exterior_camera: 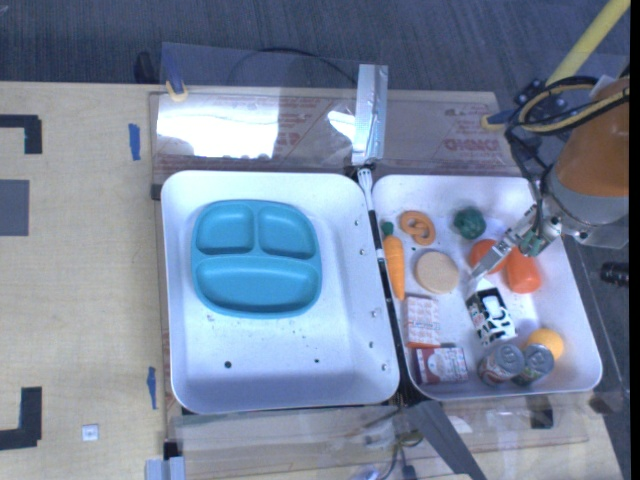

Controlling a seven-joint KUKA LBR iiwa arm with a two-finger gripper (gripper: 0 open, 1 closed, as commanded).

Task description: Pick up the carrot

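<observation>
The carrot [395, 265] lies lengthwise along the left wall of the right bin [585, 308], next to a round tan disc [436, 271]. The pincer [512, 245] hangs well apart from it, toward the bin's right side, over some orange-red items [510, 266]; whether it is spread or pressed together I cannot tell. A blue divided plate [257, 256] sits in the left bin [270, 368].

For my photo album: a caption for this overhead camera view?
Pincer hovers among toy food; the carrot lies at the bin's left wall.
</observation>
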